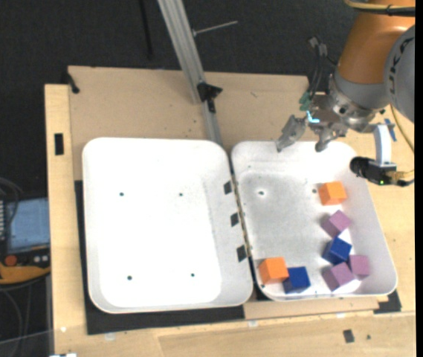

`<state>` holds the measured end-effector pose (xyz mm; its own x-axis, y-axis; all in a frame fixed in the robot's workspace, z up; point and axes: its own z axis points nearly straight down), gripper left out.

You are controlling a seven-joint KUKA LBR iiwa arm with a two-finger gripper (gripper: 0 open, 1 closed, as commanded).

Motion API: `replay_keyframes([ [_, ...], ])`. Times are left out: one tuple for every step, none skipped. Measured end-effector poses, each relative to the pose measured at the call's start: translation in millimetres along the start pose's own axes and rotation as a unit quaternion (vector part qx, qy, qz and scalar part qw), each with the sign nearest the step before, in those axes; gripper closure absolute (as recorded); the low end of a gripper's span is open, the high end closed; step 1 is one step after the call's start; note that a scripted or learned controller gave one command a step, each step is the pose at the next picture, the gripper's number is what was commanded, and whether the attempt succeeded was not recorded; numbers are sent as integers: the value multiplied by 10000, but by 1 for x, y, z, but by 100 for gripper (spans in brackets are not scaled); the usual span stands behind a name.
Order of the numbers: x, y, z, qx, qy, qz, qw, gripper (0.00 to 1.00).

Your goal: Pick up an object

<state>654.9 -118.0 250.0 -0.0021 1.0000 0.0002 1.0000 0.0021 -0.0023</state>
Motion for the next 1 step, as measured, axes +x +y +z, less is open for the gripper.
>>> replay_keyframes([
  [0,1,-2,-13,-8,-6,10000,0],
])
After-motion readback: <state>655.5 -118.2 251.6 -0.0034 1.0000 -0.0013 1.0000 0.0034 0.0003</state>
